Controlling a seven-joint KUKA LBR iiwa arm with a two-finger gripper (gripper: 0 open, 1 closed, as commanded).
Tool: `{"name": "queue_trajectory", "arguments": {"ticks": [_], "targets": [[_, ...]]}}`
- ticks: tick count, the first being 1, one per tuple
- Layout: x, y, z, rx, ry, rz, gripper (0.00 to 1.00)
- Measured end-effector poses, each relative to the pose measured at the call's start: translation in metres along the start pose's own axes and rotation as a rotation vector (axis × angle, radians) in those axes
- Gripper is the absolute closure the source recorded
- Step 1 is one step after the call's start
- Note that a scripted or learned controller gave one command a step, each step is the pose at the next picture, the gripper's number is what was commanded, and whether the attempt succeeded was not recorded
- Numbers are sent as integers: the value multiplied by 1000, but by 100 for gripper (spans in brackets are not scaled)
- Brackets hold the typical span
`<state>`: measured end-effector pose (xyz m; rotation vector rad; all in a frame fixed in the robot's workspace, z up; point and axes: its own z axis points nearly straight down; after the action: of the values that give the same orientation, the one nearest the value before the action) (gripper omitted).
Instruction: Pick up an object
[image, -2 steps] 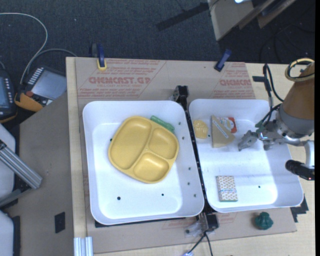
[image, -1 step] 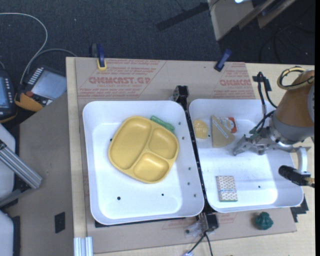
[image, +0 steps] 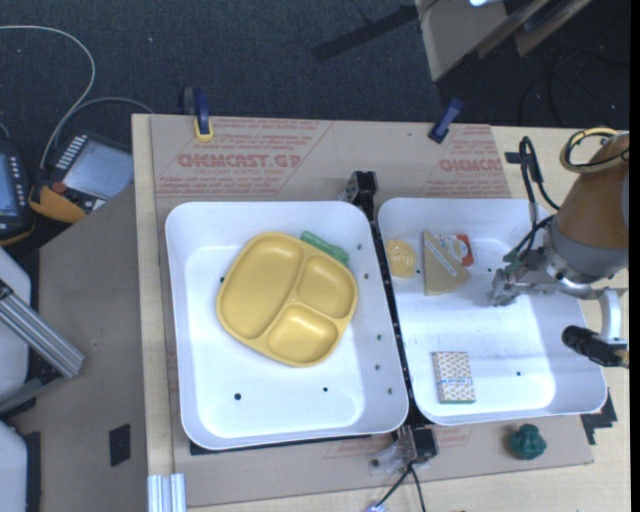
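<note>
We see the arm (image: 590, 215) coming in from the right, over the right bin (image: 570, 395), with the gripper (image: 503, 290) low at that bin's upper middle, right of the tan wedge-shaped piece (image: 442, 272). We cannot tell the gripper's state; its tip is small and blurred against the white floor, and we see nothing between its tips. In the right bin we count three loose things: a small pale yellow round object (image: 402, 257) near the upper left corner, the tan wedge just beside it with a bit of red and white at its upper right, and a small flat patterned card or packet (image: 454, 376) lying apart toward the near edge. The gripper is near the wedge but we can't confirm touching. In the left bin (image: 200, 400) we see a yellow divided plate (image: 288, 298) with three compartments, sitting toward the upper middle, and a green item (image: 325, 246) poking out from behind its upper right rim, mostly hidden. On the bench (image: 300, 150), outside the right bin's near right corner, we see a small dark green object (image: 525, 440). Two clamps, a yellow and blue one (image: 203, 118) and a blue one (image: 444, 122), hold the bench's far edge.
</note>
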<state>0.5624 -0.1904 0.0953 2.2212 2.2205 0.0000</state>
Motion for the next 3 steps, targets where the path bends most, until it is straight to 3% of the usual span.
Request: {"name": "queue_trajectory", "arguments": {"ticks": [3], "targets": [[-10, -7, -176, -8, -3, -2, 100]]}}
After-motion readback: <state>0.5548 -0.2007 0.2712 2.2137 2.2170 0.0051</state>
